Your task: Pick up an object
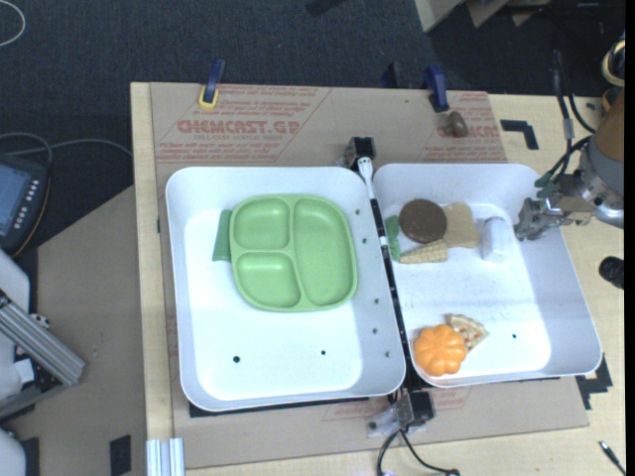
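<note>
Green divided plate sits up near the left bin's back edge. Right bin has a brown disc at the back, an orange pumpkin by its front edge, and the gripper over its right rim.

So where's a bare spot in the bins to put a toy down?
Left bin: bare floor in front of the green tray. Right bin: bare middle between the brown disc and orange pumpkin. Crowded along the far side, near the gripper.

Robotics lab — clamped board, bins, cables.
</note>
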### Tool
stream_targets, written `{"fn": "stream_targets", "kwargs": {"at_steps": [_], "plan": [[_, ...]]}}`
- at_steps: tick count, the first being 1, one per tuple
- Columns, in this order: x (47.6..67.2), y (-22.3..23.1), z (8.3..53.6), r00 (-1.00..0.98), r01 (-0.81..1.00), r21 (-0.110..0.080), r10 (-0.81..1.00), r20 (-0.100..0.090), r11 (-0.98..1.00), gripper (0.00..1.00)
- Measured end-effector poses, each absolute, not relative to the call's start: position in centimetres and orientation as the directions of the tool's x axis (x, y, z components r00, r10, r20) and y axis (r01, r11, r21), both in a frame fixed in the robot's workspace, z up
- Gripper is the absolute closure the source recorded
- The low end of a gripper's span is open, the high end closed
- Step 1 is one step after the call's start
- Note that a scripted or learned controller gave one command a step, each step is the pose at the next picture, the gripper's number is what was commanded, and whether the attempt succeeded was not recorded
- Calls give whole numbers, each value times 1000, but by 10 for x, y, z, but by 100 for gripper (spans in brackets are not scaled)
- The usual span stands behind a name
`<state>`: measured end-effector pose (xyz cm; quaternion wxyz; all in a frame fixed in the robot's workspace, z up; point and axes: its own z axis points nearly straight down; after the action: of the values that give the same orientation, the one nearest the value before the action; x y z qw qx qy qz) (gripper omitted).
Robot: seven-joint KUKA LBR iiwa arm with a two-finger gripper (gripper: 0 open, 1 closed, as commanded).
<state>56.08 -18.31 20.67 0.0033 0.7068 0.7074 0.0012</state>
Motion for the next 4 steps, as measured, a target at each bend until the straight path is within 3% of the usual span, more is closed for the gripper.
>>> {"fn": "stream_targets", "kwargs": {"at_steps": [1,4], "plan": [[562,-183,226,-1,1000,5,1000,-2,1,100],[549,-29,218,-4,1000,-4,1000,2,4,100]]}}
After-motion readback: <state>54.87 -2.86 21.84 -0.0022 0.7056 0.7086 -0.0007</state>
